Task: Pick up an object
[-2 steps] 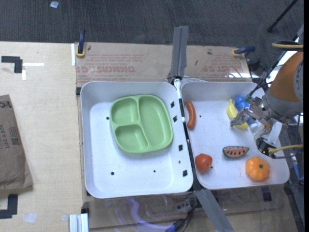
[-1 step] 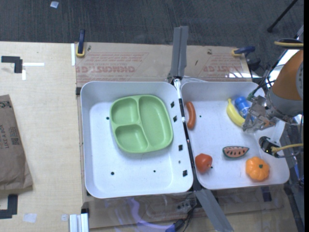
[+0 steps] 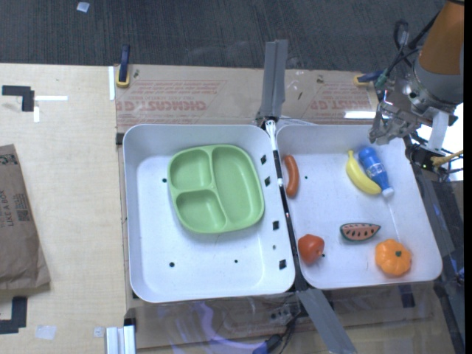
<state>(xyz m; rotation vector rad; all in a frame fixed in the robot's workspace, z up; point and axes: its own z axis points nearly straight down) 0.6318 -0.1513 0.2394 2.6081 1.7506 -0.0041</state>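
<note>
Tomato: nearest you, at 7 o'clock in the right bin.
Green plate: centred in the left bin, not your target.
Sausage: 10 o'clock, along the wall.
Watermelon slice, pumpkin: 5 o'clock, lying apart, easy picks.
Banana, blue bottle: 1 o'clock, touching.
Gripper: above them at the far rim; you cannot tell its finger opening; nothing seen held.

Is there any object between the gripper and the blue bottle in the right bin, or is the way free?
Nothing visible stands between them. The gripper hangs at the far right corner of the right bin, and the blue bottle lies just below it in the view, against the banana, which is on the bottle's left side, not in the path.
</note>
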